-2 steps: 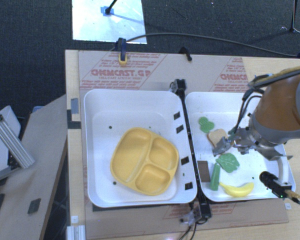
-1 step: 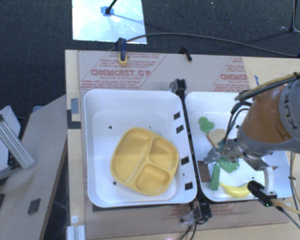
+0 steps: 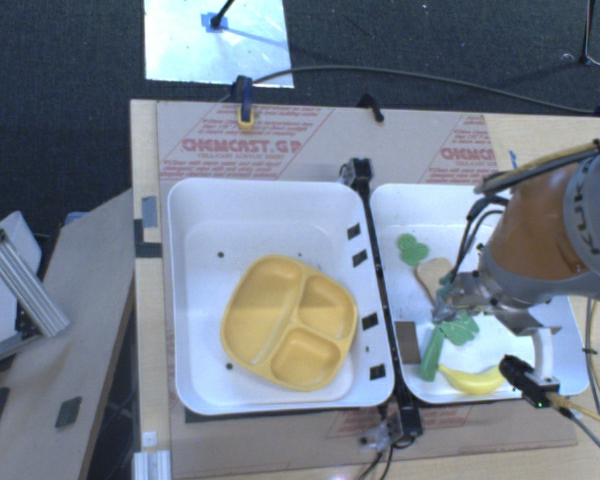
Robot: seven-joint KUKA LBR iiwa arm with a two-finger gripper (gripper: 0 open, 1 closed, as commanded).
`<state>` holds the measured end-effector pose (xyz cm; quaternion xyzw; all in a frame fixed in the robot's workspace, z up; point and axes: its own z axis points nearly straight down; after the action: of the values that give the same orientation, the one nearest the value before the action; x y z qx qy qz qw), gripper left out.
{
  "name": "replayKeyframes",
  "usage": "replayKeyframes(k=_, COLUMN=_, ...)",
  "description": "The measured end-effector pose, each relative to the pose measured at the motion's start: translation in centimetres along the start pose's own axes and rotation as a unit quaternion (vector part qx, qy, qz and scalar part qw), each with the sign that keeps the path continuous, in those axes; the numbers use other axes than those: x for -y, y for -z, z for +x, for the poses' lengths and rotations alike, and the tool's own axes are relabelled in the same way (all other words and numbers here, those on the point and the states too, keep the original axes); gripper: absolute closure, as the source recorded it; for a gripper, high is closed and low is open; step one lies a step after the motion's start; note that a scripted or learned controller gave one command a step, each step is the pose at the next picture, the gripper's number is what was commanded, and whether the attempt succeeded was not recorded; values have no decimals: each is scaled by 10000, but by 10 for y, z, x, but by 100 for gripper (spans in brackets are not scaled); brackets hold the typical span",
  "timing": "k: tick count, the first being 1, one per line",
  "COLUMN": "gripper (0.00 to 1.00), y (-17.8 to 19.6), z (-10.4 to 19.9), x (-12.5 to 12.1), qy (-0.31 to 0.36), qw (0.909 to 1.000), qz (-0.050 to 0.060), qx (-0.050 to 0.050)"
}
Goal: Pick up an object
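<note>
Grip state: couldn't tell. The gripper (image 3: 448,306) read as one grey lump at this slant, with no clear gap or closure, and nothing visibly clamped in it.

Gripper sat low in the right bin (image 3: 430,208), near its middle and toward the divider side. Its tip was right over the top end of the green toy (image 3: 448,340), apparently touching or just above it. Contact couldn't be confirmed.

Around it in the same bin:
- tan piece (image 3: 433,271) just behind the gripper, partly hidden by it
- green leaf shape (image 3: 412,249) further back, apart from the gripper
- banana (image 3: 472,378) at the front wall, just beside the green toy's lower end
- brown block (image 3: 406,340) against the divider, near the toy

Further out, the arm (image 3: 555,238) came in from the right, its orange band over the bin's right half. The left bin (image 3: 240,208) held 1 yellow plate (image 3: 290,320) with 3 compartments, well apart from the gripper.

Task status, my read:
- Done: gripper was placed at a candidate, most likely the green toy.
- Not done: no secured grasp seen, no lift. All 5 objects in the right bin looked to be resting on the floor.
- Left: close on the toy, raise, check it comes up.

Risks: the toy lay slanted and looked thin, so it could slip or pivot out. The tan piece and banana were close enough to get nudged.
</note>
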<state>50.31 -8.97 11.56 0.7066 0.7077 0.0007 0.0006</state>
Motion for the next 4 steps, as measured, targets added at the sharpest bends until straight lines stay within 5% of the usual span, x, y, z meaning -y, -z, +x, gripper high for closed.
replayKeyframes(k=3, gripper=100, y=120, z=4, x=3, qy=15, qw=10000, qz=-14, qx=4)
replayKeyframes(k=4, gripper=100, y=126, z=60, x=-6, qy=45, qw=10000, qz=-4, qx=-8)
